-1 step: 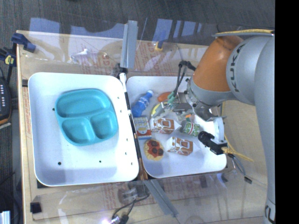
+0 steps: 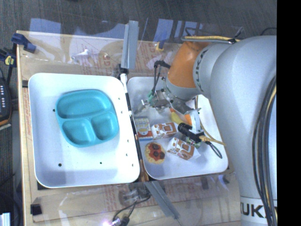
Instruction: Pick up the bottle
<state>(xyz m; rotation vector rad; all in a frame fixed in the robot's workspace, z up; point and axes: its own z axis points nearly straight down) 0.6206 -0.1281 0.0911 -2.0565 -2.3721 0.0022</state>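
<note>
We cannot tell how the fingers (image 2: 154, 99) stand, low in the right bin (image 2: 214, 140), and since the bottle (image 2: 181, 118) seems to lie half under the wrist (image 2: 178, 94) among packets (image 2: 181, 147), they may close on a packet instead.

I worked in a robotics lab: my grey arm (image 2: 244, 102) reached over a wooden tabletop (image 2: 84, 55) carrying two white bins (image 2: 42, 164), with loose cables (image 2: 7, 60) at its edge and dark carpet (image 2: 47, 4) beyond.
</note>
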